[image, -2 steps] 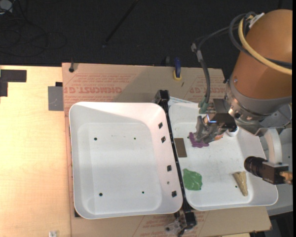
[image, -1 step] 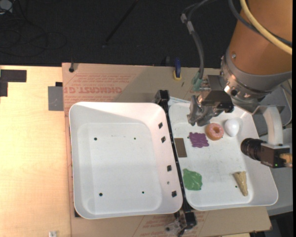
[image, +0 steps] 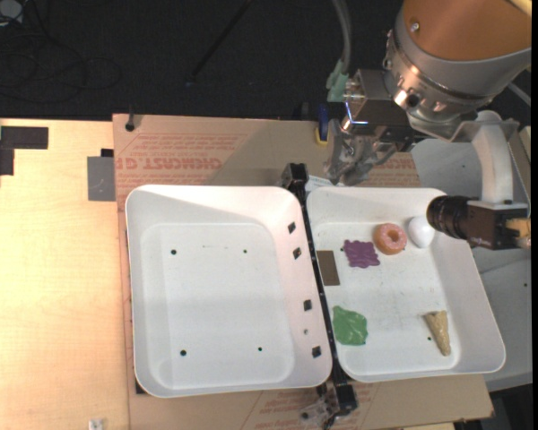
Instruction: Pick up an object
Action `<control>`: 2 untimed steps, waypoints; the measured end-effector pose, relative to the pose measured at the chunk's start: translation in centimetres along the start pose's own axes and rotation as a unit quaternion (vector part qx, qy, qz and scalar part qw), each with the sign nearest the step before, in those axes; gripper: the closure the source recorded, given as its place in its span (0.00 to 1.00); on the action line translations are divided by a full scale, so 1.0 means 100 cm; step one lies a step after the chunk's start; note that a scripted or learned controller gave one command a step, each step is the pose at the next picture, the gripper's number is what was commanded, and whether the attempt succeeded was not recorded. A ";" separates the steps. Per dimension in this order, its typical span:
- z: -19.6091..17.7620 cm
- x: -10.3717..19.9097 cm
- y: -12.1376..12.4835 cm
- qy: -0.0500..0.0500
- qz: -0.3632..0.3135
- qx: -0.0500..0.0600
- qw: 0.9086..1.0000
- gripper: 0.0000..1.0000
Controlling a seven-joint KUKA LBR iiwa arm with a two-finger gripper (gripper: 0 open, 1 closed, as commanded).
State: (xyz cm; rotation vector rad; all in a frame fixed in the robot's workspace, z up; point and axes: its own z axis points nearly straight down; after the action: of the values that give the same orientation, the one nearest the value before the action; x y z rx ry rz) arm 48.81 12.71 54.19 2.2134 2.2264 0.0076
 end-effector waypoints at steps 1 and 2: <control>0.005 0.058 -0.013 -0.001 0.000 0.004 1.000 1.00; 0.005 0.056 -0.012 -0.001 0.002 0.004 1.000 0.00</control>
State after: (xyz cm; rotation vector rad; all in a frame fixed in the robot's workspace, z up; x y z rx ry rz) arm 47.55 18.28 53.68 2.2200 2.2256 -0.0053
